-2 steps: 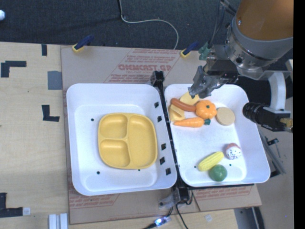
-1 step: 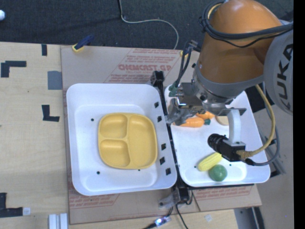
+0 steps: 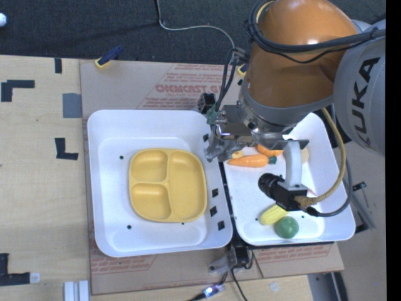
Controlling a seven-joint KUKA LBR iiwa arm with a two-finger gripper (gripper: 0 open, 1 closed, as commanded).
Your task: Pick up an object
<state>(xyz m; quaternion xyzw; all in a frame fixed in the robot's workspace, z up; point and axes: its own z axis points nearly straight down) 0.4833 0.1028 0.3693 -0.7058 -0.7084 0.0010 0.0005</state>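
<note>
The gripper hangs over the right white bin's left edge; can't tell about its grip. An orange plastic carrot lies just right of it, nothing held. The yellow divided plate sits off to its left.

- A light wooden bench carries black tape marks.
- A cardboard sheet with red print lies on it.
- Dark carpet floor spans the far side.
</note>
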